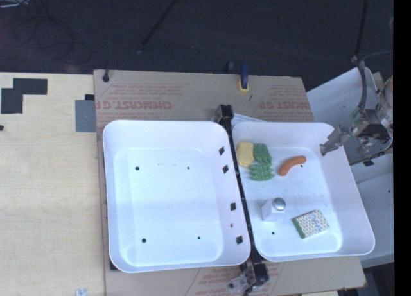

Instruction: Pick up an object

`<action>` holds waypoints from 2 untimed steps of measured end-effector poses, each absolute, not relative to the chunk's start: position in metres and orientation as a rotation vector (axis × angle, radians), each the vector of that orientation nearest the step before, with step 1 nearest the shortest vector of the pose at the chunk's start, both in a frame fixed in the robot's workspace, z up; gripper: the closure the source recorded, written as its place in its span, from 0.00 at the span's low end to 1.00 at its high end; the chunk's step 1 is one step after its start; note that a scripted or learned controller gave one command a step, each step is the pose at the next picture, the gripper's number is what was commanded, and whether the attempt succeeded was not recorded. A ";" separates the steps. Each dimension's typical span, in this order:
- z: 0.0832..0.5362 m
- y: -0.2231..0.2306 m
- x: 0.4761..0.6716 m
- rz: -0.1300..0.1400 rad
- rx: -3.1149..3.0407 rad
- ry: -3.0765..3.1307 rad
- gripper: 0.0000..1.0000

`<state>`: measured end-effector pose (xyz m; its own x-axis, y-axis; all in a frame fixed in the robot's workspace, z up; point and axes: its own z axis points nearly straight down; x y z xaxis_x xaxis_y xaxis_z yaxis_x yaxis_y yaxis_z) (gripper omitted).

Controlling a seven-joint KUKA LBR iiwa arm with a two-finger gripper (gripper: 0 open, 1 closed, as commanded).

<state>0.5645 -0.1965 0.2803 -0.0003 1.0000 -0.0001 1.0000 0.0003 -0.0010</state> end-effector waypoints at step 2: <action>0.099 -0.190 0.471 0.013 -2.211 -2.209 0.00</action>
